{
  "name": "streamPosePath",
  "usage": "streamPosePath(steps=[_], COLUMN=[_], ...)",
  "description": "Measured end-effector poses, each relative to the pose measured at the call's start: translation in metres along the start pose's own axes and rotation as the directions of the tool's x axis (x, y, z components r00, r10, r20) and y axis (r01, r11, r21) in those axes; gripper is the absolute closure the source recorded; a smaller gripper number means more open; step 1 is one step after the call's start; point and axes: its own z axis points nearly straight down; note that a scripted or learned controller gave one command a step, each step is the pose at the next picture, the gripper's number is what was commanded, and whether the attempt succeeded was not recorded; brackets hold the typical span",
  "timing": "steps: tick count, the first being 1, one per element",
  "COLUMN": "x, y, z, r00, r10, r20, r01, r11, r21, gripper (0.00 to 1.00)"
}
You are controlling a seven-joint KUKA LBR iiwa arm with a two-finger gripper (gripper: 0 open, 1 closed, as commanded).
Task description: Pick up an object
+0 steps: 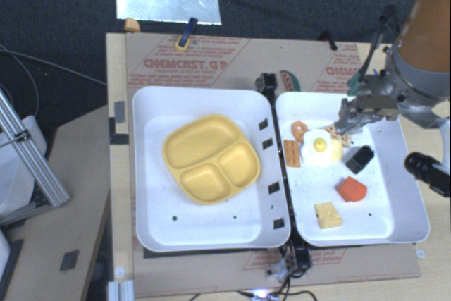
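Note:
The right bin [394, 222] holds several small toy pieces. A white fried egg with a yellow yolk [318, 147] lies near its left side, with an orange pretzel [299, 130] and an orange ridged strip [291, 154] beside it. A black block [359, 158] sits to the egg's right. Nearer the front are a red-orange wedge [351, 189] and a yellow cheese piece [328, 215]. My gripper [345, 127] hangs low over the back of this bin, just above and right of the egg, close to its edge. Nothing can be seen held in it.
The left bin [151, 222] carries a yellow divided plate [211, 158] in its middle. A raised divider with black clips [275, 151] separates the two bins. Cardboard [211, 63] lies under both, with a small yellow-and-blue tool [186, 35] at the back.

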Motion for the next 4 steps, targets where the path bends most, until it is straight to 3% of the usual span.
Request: streamPosePath(steps=[1, 2, 4], x=[-0.101, -0.119, -0.208], y=[-0.005, -0.004, -0.004], z=[0.107, 0.098, 0.03], r00=[1.0, 1.0, 1.0], r10=[0.019, 0.011, 0.012], r20=[0.001, 0.001, 0.004], r01=[-0.019, -0.011, -0.012], r11=[1.0, 1.0, 1.0], r21=[0.014, 0.005, 0.002], gripper=[1.0, 1.0, 1.0])
